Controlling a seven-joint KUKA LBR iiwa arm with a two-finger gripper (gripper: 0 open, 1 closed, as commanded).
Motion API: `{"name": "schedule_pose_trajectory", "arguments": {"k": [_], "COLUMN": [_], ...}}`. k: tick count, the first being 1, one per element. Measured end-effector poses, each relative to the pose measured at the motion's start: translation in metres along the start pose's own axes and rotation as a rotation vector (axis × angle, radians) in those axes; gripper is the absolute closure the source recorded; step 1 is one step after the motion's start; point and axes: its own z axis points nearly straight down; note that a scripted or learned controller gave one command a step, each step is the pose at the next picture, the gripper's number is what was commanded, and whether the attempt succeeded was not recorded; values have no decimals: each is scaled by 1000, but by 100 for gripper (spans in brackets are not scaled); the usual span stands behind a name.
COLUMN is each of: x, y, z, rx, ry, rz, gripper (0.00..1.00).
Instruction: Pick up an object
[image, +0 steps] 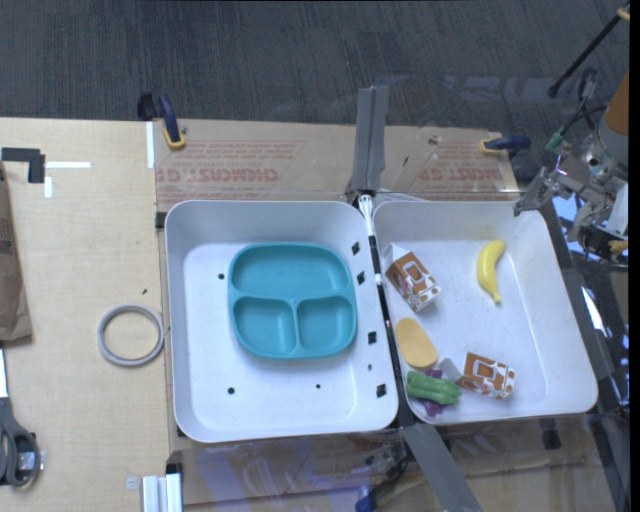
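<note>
The right bin (560, 330) holds a yellow banana (490, 268) at its back and an orange-and-white carton (413, 281) near the left wall. A yellow-orange oval piece (416, 343) lies below that carton. At the front lie a green toy vegetable (432, 387), with something purple under it, and a second carton (488, 375). My gripper (562, 185) hangs over the bin's back right corner, above and right of the banana and well apart from every object. It is small and cluttered in the view, with nothing seen in it.
The left bin (190, 380) holds a teal divided plate (293, 300). On the wooden bench to the left lie a grey tape ring (130, 334) and scissors (15, 455). A grey upright post (370, 140) stands behind the seam between the bins.
</note>
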Motion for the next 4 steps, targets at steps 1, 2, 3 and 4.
{"name": "schedule_pose_trajectory", "arguments": {"k": [1,2,3,4], "x": [26,9,9,-20], "y": [-80,-78,-78,-34], "z": [105,131,123,127], "rx": [5,5,8,-1], "ry": [0,1,-1,6], "rz": [320,457,458,860], "gripper": [0,0,100,100]}}
